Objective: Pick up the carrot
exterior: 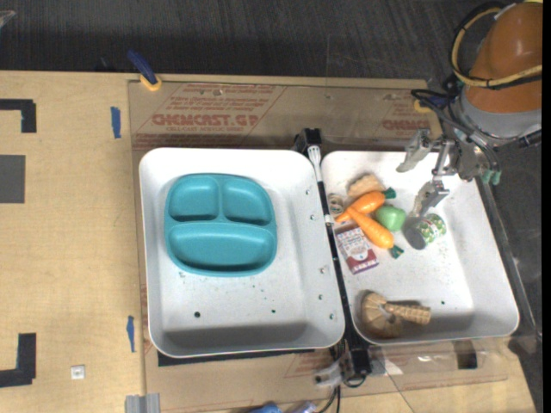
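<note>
Broadly, a flat tan cardboard bench point(69, 256) carries two shallow, glossy white plastic bins with rounded corners. The left bin point(172, 317) holds a smooth teal plate point(221, 224), oblong and split into three compartments. The grey arm point(504, 50), with its orange band, reaches in at upper right, its metal gripper point(439, 175) hanging over the right bin's point(465, 299) far side with its fingers spread apart and nothing between them. In that bin lie a woven tan item point(392, 312) near the front, two tapered orange carrots point(372, 216) crossing at the centre-left, a small red packet point(355, 248) just beside them, and a round green piece point(392, 218) touching the carrots.
</note>
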Controlling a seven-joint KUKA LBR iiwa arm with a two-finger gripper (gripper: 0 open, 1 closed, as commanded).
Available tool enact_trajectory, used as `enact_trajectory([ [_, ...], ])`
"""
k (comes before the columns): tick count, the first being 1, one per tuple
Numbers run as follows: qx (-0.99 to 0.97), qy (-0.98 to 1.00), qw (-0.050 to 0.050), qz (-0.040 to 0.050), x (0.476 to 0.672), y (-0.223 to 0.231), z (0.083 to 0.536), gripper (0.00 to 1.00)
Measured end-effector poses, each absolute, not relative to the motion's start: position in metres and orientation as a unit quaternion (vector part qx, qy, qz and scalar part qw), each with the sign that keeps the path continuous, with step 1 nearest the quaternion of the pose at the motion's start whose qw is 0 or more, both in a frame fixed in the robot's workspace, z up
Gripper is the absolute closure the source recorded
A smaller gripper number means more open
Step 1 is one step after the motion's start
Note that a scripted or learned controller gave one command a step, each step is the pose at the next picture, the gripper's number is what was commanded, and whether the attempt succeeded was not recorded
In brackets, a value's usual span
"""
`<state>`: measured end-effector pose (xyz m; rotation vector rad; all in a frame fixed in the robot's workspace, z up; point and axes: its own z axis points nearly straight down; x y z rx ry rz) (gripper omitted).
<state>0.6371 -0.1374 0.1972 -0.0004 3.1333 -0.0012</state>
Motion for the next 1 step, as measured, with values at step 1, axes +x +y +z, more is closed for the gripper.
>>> enact_trajectory([
  [1, -0.028, 0.999, 0.016, -0.0034, 0.6293, -0.1109, 0.1135, 0.0],
])
